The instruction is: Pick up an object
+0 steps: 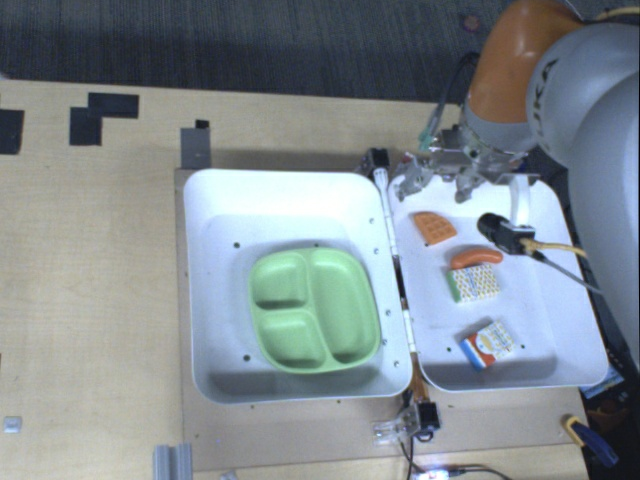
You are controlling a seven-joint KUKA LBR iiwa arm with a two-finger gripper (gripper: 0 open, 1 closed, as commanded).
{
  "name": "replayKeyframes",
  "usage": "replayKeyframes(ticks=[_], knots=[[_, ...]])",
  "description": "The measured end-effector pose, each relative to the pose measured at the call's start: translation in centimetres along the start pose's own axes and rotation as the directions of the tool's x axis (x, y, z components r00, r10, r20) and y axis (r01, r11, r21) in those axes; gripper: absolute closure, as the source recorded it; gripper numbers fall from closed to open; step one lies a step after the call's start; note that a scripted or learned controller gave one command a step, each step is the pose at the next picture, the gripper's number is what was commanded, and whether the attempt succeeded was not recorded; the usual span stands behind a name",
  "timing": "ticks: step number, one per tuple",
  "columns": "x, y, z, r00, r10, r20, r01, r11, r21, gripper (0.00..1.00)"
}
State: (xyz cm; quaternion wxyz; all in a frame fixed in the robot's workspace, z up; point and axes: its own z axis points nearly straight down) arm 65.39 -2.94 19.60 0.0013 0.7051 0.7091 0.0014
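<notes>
My gripper [438, 182] hangs over the far left corner of the right bin [560, 353], its fingers spread open with nothing between them. Just below it in that bin lies a flat orange waffle-like piece [434, 228]. Further toward the front are a red-orange sausage [475, 258], touching a white block with coloured speckles [474, 284], and a small carton [490, 343] with red and blue print.
The left bin [210, 268] holds a green divided plate [315, 308]. A raised rim [392, 268] separates the two bins. The grey arm with its orange band [515, 58] looms over the right bin's far right side.
</notes>
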Motion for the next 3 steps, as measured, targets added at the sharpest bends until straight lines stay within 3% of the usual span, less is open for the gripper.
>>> replayKeyframes(ticks=[1,2,3], knots=[[-5.7,-1.1,10.9,1.0,0.003,0.001,-0.003,1.0,0.0,0.0],[-5.6,-1.0,9.8,1.0,-0.001,0.0,0.001,1.0,-0.003,1.0],[1.1,-7.1,0.9,1.0,0.0,-0.002,0.0,1.0,-0.002,1.0]])
